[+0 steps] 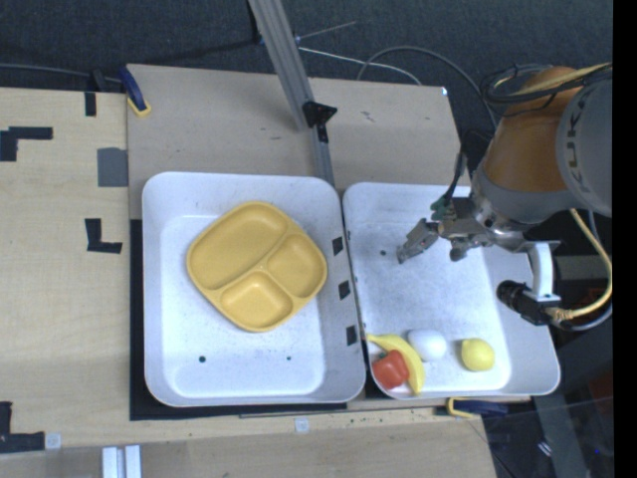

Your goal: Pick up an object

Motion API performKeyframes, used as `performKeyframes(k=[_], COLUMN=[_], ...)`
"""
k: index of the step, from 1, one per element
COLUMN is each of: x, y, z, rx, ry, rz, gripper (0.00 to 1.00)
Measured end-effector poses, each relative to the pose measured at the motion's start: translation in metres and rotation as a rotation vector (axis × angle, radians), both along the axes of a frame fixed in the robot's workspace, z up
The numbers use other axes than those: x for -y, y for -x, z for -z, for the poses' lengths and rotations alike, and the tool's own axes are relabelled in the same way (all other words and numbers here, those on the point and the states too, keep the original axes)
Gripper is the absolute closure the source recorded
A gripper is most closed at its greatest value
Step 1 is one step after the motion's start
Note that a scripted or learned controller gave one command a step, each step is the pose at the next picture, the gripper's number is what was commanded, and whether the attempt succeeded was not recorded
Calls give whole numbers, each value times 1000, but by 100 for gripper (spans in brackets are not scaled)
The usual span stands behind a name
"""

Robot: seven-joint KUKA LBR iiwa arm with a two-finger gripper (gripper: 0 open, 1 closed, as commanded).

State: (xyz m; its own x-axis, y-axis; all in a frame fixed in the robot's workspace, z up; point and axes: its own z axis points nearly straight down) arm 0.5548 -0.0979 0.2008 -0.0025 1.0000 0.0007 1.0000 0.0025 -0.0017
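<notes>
Wooden bench [60,297] seen from above | two shallow white bins side by side on a dark mat: left bin [159,297], right bin [448,292], inner rims touching | black tape marks [100,235] on the bench's left part

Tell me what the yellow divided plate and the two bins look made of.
Yellow divided plate: likely moulded plastic, matte, with soft rounded compartment edges and even colour. Left bin and right bin: probably white plastic or coated metal, speckled and scuffed; the view leaves it open.
</notes>
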Motion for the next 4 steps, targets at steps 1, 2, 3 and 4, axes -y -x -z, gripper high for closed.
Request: performKeyframes(k=[1, 2, 3, 4], x=[0, -2, -2, -3], y=[0, 10, 11, 11], z=[0, 60, 112, 101], rx=[0, -7, 0, -1], ry=[0, 0, 3, 0], rz=[0, 2, 1, 0], gripper=[0, 0, 0, 100])
